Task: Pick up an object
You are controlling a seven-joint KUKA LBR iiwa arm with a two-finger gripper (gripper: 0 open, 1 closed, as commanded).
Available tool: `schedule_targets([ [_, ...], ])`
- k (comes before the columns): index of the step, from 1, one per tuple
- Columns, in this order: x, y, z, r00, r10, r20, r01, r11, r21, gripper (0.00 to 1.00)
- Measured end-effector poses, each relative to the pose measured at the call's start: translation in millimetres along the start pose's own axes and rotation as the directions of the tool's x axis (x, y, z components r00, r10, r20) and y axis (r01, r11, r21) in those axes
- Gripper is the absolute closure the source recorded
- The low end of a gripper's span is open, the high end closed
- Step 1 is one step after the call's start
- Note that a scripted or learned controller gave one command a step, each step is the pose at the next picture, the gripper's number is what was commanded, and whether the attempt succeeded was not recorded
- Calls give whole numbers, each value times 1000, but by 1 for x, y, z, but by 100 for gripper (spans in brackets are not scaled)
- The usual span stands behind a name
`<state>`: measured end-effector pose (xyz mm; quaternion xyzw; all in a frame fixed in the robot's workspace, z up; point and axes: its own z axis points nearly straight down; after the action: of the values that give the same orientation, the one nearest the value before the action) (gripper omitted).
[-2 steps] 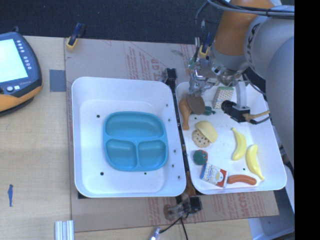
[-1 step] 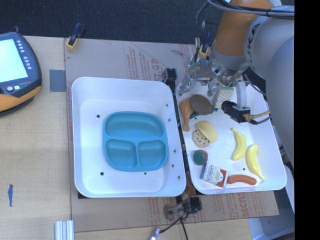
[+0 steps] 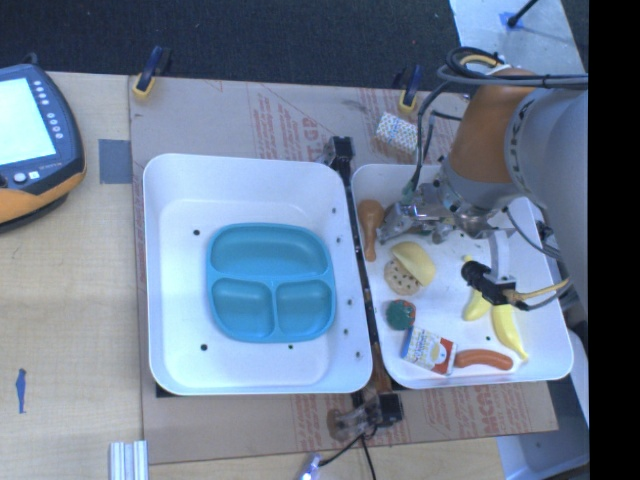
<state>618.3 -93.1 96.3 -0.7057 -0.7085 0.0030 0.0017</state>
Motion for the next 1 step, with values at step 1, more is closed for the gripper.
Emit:
schedule_targets([
  [1, 0, -39, 5, 1000, -2, -1, 2, 1000, -1, 0],
])
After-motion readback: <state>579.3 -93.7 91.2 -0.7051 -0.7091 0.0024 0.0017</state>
